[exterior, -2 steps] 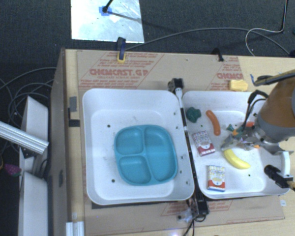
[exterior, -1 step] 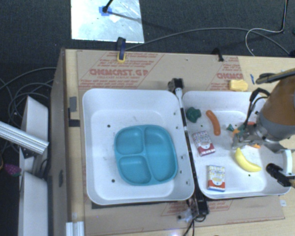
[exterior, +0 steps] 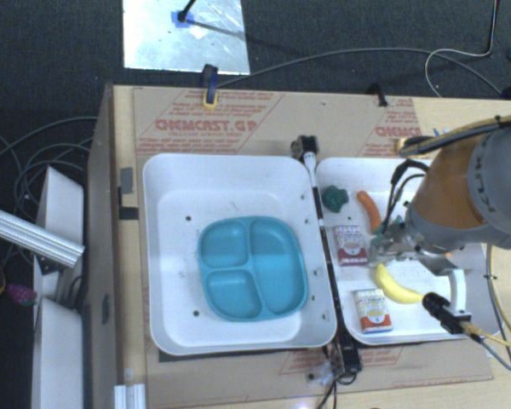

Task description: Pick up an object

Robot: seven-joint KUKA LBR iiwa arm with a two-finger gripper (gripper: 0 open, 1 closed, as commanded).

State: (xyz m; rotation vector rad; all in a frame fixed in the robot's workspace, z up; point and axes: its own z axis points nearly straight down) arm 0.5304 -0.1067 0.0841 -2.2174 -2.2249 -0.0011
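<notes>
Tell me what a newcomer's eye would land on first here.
First the blue divided plate, alone in the left bin. Then the grey and orange arm over the right bin, its gripper low beside the banana, with a carrot and two small cartons nearby.

Grey arm [exterior: 485,186] enters from right, orange band above wrist, tool [exterior: 390,247] lowered, pointing left.

We're in a robotics lab here: a grey arm [exterior: 485,186] over two white bins [exterior: 166,177] on a cardboard-topped bench [exterior: 264,118], loose cables [exterior: 34,143] trailing across dark carpet [exterior: 34,41]
</notes>
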